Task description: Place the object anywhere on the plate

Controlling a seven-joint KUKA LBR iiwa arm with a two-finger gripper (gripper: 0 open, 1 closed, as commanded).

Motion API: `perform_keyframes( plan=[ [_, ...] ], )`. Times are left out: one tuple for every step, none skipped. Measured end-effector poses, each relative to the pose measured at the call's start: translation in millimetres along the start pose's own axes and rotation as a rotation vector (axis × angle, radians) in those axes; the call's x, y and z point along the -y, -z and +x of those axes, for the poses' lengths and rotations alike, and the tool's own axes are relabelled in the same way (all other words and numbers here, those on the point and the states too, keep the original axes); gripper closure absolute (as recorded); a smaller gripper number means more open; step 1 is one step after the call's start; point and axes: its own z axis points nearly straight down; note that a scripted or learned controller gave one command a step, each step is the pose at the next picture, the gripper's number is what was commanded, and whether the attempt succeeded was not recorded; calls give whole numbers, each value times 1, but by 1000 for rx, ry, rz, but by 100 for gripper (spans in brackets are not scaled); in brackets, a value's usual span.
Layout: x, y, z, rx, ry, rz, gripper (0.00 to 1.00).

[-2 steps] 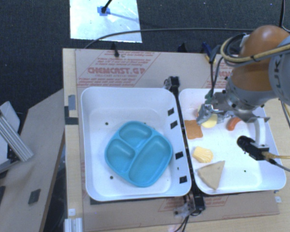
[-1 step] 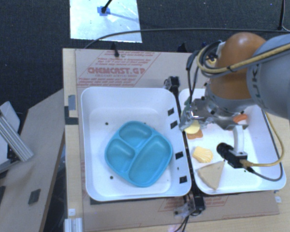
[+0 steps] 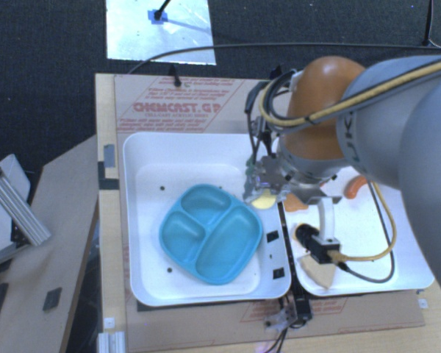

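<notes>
Two shallow white bins are sat side by side on the bench (image 3: 73,197). In the left bin (image 3: 143,197) a blue plate (image 3: 209,234) with three compartments is found, tilted a bit toward 5 o'clock, taking up most of the floor. In the right bin (image 3: 404,271) a tan wedge-shaped piece (image 3: 320,274) is parked at about 6 o'clock, and an orange curved thing (image 3: 355,186) is tucked up around 12 o'clock, half covered by the arm. The tool (image 3: 263,190) is hung right over the divider between the bins, just off the plate's 1 o'clock edge. A small yellow object (image 3: 263,201) is seen right under it, touching or nearly touching the plate rim. Whether it's actually gripped can't be told, since everything there is blurred and hidden by the wrist.
</notes>
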Motion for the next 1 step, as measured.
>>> perform_keyframes(
  plan=[
    [-4, 5, 48, -1, 0, -2, 100]
  ],
)
